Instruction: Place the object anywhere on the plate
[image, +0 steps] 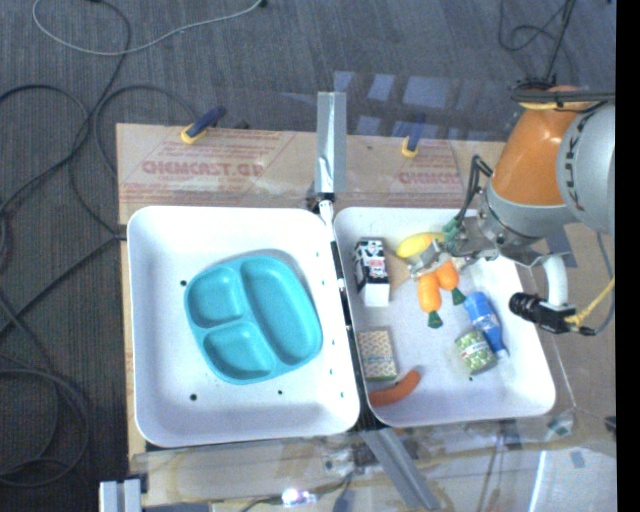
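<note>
Two white bins sit side by side. One holds a blue plate (255, 316). Its neighbour holds the toy carrot (431, 297), a banana (418, 243), a black-and-white carton (373, 268), a blue bottle (484, 322) and a hot dog (394, 388). Above the carrot hangs the gripper (452, 257); how its jaws stand is unclear. Faint red writing marks the cardboard (200, 168).

Blue sectioned plate (255, 316) in the left bin (160, 400); gripper (447, 255) low over the right bin (535, 385), at 12 o'clock of an orange carrot (430, 293); yellow banana (417, 243) beside; sausage (394, 388) at 6 o'clock
</note>
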